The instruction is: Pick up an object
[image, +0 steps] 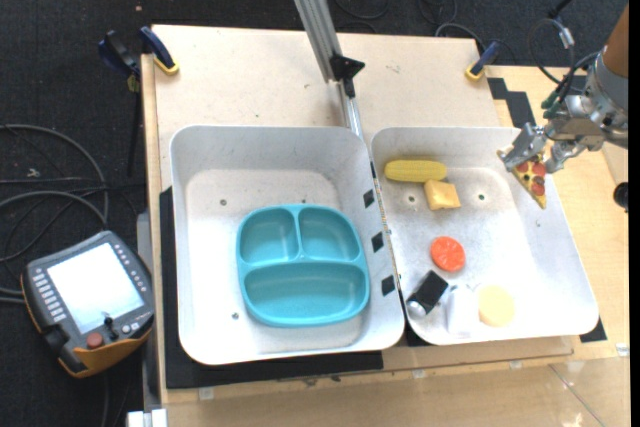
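Gripped between the claw's (533,165) fingers, you can see a small flat pizza-slice-shaped toy (535,181), yellow with red spots, hanging at the upper right rim of the right white bin (570,260) and apparently lifted off the floor. You may judge the pick largely done, with only a clear raise left to confirm the hold. Left lying in that bin are a yellow corn-cob toy (414,171), a tan block (441,194), a red round piece (447,253), a black oblong object (428,292) and a pale yellow disc (496,305), while the teal divided plastic plate (300,263) sits in the left white bin (200,165).
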Motion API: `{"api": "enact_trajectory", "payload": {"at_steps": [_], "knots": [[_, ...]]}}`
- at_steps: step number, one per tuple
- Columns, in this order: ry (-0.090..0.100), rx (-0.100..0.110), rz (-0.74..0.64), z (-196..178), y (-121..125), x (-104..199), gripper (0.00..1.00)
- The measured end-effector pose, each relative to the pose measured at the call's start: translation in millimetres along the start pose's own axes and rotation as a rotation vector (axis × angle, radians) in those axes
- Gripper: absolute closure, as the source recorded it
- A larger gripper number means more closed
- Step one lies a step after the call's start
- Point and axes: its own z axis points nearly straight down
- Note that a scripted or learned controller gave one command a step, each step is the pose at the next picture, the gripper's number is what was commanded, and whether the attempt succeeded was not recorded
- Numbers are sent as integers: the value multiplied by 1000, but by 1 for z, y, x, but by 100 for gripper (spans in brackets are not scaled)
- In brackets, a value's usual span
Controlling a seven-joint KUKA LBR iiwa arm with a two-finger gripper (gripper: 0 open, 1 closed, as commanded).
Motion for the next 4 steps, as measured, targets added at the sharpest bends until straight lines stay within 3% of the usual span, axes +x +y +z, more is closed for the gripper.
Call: {"api": "enact_trajectory", "payload": {"at_steps": [4], "knots": [[5,10,-5,39,5,195,100]]}}
